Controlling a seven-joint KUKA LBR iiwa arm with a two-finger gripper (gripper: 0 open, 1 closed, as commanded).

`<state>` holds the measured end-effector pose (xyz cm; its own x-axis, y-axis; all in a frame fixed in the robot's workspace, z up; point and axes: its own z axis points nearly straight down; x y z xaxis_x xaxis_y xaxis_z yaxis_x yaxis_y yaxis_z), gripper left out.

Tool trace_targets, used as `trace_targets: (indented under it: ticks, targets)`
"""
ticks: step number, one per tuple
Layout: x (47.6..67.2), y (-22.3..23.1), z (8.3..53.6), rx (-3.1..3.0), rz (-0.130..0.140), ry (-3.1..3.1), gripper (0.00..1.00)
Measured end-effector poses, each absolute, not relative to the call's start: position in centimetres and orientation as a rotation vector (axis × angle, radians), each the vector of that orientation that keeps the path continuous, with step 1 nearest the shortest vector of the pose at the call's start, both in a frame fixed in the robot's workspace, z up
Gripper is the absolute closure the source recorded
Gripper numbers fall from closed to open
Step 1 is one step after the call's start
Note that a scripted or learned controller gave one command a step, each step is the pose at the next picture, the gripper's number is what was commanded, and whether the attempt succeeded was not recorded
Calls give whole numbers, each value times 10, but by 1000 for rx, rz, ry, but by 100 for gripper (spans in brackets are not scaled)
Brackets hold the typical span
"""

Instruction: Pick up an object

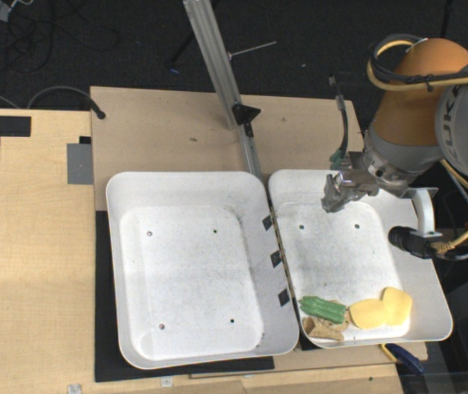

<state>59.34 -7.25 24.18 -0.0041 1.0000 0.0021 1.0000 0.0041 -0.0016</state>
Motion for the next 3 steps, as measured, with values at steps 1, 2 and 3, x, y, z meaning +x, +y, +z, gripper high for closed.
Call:
trace_targets:
  ticks: [1, 2, 3]
  targets:
    - [608, -20, 247, -2215, -1, -2225, 100]
    - [630, 17, 242, -2218, 0, -2223, 100]
    - [650, 69, 225, -2217, 1, -2224, 100]
